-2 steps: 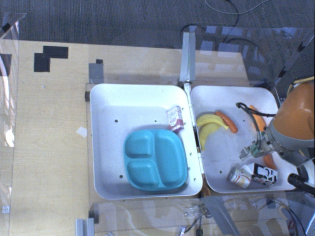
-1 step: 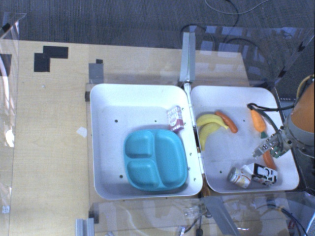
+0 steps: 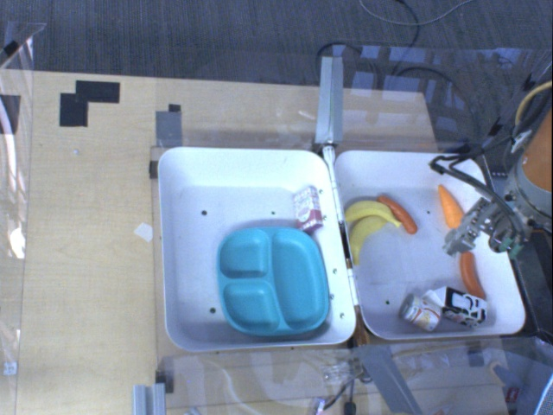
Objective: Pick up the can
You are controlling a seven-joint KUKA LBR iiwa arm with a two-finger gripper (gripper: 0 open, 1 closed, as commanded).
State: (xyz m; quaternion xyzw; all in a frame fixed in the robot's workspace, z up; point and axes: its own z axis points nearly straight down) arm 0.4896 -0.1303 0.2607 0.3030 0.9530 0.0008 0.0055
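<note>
Pincer (image 3: 458, 239) hangs over the right bin (image 3: 380, 318); its state cannot be told. Can (image 3: 421, 312) lies tipped nearby; descend squarely across its body.

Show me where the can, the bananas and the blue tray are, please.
can (image 3: 422, 311): camera view, its side wall.
bananas (image 3: 370, 221): camera view, middle of the bunch.
blue tray (image 3: 273, 280): camera view, its centre divider.

can (image 3: 422, 312): black-and-white pack (image 3: 465, 306) touching on right | bin wall (image 3: 449, 334) just below | open floor above-left
</note>
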